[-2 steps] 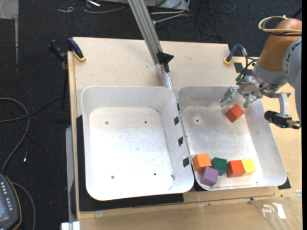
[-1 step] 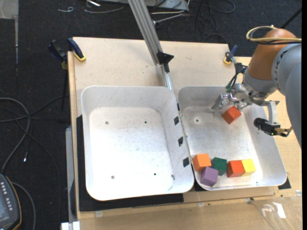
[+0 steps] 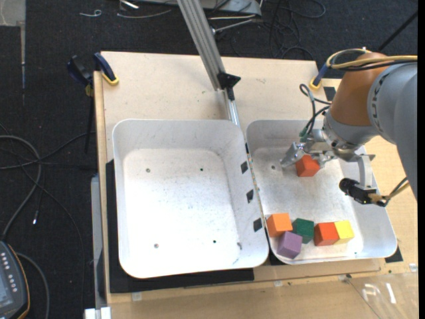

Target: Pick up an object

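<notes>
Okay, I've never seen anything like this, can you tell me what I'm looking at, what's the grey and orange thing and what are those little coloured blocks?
One camera looks down at a slant on a bench with two white bins. The grey and orange thing is a robot arm reaching in from the right. Its gripper, a two-finger claw, is over the right bin with a red block between its fingers. Near that bin's front edge lie five more blocks: orange, green, purple, a second red one and yellow. The left bin sits beside it.
</notes>
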You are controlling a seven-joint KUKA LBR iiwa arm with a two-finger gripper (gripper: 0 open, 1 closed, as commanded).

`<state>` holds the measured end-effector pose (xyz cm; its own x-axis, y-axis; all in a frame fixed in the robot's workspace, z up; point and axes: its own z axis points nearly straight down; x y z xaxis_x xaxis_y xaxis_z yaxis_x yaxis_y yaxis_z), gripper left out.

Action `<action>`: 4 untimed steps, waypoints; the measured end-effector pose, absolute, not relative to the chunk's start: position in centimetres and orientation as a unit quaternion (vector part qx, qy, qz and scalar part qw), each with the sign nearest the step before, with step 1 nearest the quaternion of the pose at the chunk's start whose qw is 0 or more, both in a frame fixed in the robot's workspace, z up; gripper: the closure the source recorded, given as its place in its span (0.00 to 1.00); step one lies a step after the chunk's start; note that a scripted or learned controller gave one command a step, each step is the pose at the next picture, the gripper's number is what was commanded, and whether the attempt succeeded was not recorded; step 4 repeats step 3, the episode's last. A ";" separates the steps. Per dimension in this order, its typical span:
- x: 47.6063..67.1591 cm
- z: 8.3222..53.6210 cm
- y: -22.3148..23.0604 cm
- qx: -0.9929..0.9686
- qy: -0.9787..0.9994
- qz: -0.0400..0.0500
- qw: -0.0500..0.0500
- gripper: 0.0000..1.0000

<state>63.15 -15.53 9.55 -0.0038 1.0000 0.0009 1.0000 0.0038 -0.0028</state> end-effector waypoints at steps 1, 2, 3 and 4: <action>63.3 10.6 -15.7 -0.707 -0.707 -0.001 -0.001 1.00; 64.5 20.0 -5.3 -0.703 -0.711 -0.004 -0.002 1.00; 61.5 19.5 0.8 -0.704 -0.710 0.000 0.002 1.00; 61.5 19.5 0.8 -0.704 -0.710 0.000 0.002 1.00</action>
